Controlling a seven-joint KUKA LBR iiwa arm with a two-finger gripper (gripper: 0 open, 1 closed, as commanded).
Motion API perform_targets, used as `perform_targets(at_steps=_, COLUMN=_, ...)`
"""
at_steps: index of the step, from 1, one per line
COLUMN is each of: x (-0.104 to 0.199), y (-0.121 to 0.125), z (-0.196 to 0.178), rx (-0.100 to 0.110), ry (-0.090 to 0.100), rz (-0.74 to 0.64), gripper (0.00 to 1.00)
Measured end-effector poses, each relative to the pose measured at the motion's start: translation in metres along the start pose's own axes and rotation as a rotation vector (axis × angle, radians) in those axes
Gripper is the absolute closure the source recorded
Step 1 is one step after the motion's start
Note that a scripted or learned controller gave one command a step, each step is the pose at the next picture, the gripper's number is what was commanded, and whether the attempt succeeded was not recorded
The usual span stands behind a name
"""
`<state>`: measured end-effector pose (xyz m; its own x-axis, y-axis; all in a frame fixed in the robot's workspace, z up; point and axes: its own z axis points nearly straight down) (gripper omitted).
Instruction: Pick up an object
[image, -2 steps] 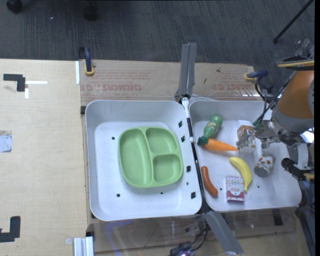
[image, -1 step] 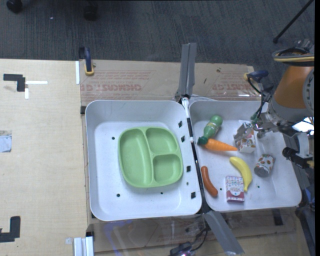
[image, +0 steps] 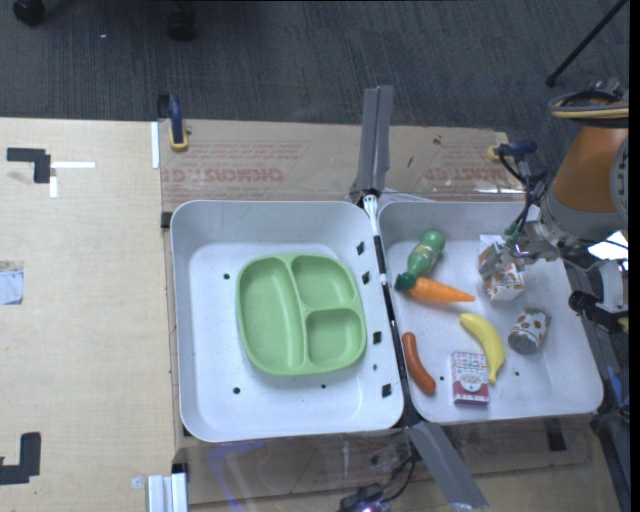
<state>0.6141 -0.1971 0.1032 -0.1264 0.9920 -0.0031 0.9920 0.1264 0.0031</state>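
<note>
1. You have two shallow white plastic bins: the left bin (image: 200, 330) and the right bin (image: 560, 395).
2. In the left one you can count one pale green plastic plate (image: 300, 315), divided into three compartments.
3. In the right one, count one green plastic bottle (image: 425, 252).
4. One orange toy carrot (image: 440, 291) with a green top.
5. One yellow toy banana (image: 486, 343).
6. One reddish-brown toy sausage (image: 418, 362).
7. One small red and white printed carton (image: 470, 378).
8. One small printed can (image: 527, 331) lying on its side.
9. One small white printed box (image: 500, 272).
10. That gives you seven loose items in the right bin and one in the left.
</note>
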Motion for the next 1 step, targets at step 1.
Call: perform_targets(at_steps=1, x=0.0236, y=0.0484, z=-0.0815, rx=0.003, ry=0.001, rz=0.187, gripper=1.00)
